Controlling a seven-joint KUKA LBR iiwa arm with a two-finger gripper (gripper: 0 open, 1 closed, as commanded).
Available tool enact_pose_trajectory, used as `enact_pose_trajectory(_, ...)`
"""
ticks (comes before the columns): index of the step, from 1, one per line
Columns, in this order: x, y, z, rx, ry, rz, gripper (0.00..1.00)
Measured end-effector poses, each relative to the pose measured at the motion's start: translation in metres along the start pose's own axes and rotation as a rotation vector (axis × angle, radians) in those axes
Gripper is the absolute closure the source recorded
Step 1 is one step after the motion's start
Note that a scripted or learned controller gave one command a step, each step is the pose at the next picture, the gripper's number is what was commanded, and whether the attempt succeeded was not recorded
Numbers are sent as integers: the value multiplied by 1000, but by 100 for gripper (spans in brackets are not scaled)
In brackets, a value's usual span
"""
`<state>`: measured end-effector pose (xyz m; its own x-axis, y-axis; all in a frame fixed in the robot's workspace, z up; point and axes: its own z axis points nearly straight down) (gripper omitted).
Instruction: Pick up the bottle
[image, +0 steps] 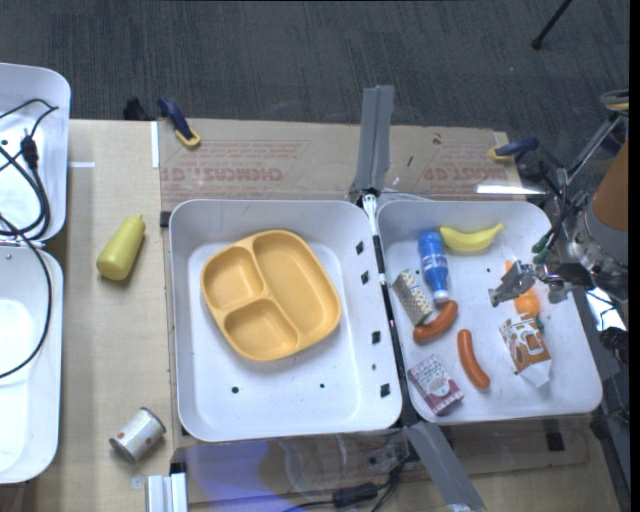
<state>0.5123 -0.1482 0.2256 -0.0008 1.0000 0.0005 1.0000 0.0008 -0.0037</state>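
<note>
— Cardboard covers the counter (300, 160), right, with two shallow white bins on it?

— Yes. At the right bin's (590, 400) right side hangs the grey two-finger end effector (512, 287). Its fingers stand a little apart with nothing between them, just above an orange item I can't identify.

— What lies closest?

— Just below it, a white and orange snack packet (527, 348). Down and to the left, a red sausage (473, 358), with a second sausage (436, 322) farther left.

— And the bottle?

— The blue plastic bottle with a white label (433, 262) lies well to the left of the end effector, slightly higher, untouched. A yellow banana (470, 236) sits just up and right of it, a silver can (411, 296) just below its left side.

— Farther out?

— A yellow three-compartment plate (269, 294) in the left bin (190, 330), and beyond it, on the cardboard, a yellow squeeze bottle (121, 248).
</note>
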Motion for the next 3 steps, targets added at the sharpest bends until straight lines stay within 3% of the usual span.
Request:
enact_pose_trajectory(1,55,53,24,-1,-1,-49,0)
enact_pose_trajectory(2,-7,29,-3,-3,-2,-97,0)
enact_pose_trajectory(3,95,88,35,-2,-2,-139,0)
